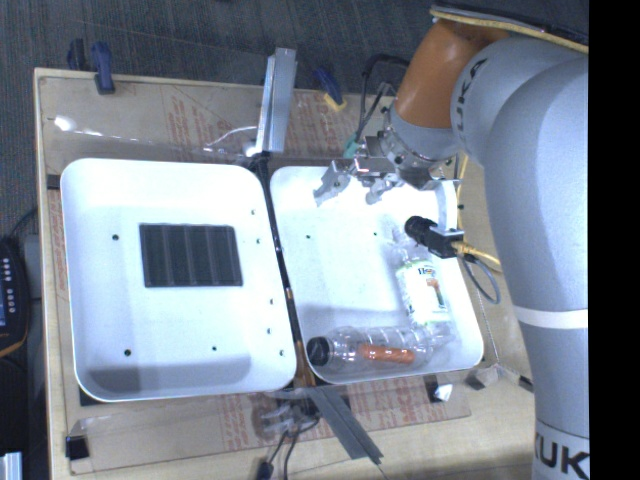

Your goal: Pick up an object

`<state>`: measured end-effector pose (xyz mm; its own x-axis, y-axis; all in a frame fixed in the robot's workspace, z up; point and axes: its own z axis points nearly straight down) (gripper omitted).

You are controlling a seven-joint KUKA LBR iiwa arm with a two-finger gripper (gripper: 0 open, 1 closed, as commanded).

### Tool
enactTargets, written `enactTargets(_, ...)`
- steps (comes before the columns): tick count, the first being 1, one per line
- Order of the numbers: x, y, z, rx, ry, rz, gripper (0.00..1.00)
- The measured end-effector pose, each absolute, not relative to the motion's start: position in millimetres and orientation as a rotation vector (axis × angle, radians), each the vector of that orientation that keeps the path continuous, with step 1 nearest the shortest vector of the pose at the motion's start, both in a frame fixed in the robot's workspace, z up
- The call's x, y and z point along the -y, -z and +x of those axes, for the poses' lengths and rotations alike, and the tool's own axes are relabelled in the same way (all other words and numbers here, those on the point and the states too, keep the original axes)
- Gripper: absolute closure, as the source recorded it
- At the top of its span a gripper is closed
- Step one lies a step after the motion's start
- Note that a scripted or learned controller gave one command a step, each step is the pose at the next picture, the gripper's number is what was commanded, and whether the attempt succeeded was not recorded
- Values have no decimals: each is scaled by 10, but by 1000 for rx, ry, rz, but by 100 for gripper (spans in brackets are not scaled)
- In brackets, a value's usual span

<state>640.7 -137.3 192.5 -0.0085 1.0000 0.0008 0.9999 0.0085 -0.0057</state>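
My gripper [353, 189] hangs over the far edge of the right bin [330, 268], open, with nothing between its fingers [328, 185]. A clear plastic bottle [385, 349] with a black cap and an orange label lies on its side along the near wall of that bin. A smaller pale bottle [424, 290] with a printed label lies by the right wall, its end close to the clear bottle. Both bottles are well below the gripper and apart from it. In the left bin [100, 208], a dark grey ribbed rectangular block [190, 255] lies flat.
A metal bar [275, 98] rises at the far end of the divider between the bins. Blue clamps [103, 66] sit on the bench's far edge. The bare floor of the right bin spreads left of the bottles.
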Motion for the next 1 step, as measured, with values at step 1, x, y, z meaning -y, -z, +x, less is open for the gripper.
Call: enactTargets(1, 2103, -1156, 6129, 2054, -5, -2371, 0)
